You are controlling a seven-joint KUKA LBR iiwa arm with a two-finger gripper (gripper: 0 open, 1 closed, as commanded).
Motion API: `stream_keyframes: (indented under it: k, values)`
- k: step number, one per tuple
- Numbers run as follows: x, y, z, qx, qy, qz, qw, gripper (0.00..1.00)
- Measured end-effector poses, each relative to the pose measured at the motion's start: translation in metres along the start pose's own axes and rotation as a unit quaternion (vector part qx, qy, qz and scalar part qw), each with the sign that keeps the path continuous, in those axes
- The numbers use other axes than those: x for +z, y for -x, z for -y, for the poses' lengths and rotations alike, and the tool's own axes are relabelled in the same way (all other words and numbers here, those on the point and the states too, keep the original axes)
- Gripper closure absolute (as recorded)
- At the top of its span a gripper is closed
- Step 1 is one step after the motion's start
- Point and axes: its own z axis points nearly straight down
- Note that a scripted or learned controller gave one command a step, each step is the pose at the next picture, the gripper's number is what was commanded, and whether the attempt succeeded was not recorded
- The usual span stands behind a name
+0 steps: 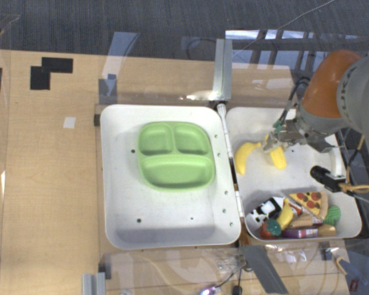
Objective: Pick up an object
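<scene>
The end effector [277, 134] is positioned low over the far half of the right bin [253, 117], directly above a short yellow piece [277, 158], which is the nearest candidate for the pick. Taking that yellow piece as the landmark: the end effector lies just beyond it on its far side, apparently touching or nearly touching its upper end, but whether the fingers are open, closed or already around it cannot be determined at this resolution. The piece's long axis runs roughly from the far edge of the bin toward the near edge, tilted slightly, with its upper end pointing at the end effector. A second yellow object, a banana [245, 155], lies just to the left of the landmark; it curves, with its long axis slanting from its lower left end up toward the landmark, and its upper tip appears to meet the end effector area. A cluster of mixed toys [295, 216] lies well toward the near side of the landmark. The green divided plate [175, 155] sits in the left bin [120, 189], far left of the landmark.
</scene>
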Motion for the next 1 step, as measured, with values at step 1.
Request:
stream_keyframes:
  k: [1]
  values:
    - [-0.1419,-0.0831,0.0077,0.061,-0.007,-0.001,0.9981,1.00]
